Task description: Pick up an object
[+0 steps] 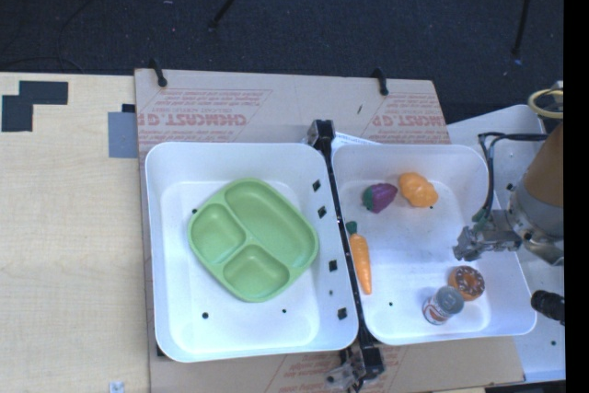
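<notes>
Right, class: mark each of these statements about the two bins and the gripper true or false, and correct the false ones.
1. The green divided plate lies in the left bin. True.
2. The toy carrot lies on the plate. False: it lies in the right bin, by the divider.
3. The gripper is above the right bin. True.
4. The purple toy lies beside the orange toy. True.
5. The doughnut is in the left bin. False: right bin.
</notes>
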`<state>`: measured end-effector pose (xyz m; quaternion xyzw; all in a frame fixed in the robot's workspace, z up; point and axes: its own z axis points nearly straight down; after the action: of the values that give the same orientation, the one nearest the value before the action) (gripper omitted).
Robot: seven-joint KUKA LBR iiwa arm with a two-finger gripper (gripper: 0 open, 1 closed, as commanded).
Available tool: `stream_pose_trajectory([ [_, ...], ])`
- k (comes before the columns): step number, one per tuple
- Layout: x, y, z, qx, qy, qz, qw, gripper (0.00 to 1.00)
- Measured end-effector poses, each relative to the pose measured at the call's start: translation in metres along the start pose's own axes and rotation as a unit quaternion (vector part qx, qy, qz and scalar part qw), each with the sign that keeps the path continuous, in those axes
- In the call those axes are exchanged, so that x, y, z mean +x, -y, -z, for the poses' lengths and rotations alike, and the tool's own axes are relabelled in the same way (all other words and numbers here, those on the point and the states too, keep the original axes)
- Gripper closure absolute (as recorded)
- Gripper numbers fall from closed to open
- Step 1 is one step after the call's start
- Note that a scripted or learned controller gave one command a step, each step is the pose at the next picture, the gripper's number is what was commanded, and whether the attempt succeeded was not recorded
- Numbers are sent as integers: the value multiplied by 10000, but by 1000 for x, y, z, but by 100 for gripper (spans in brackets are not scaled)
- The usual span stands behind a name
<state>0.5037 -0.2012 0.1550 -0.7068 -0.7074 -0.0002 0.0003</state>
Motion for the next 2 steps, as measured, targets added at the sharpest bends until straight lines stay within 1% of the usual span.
stream_pose_trajectory([
  [1,-1,-1,53,-16,8,2,10000,100],
  [2,47,-22,50,7,-9,19,10000,100],
])
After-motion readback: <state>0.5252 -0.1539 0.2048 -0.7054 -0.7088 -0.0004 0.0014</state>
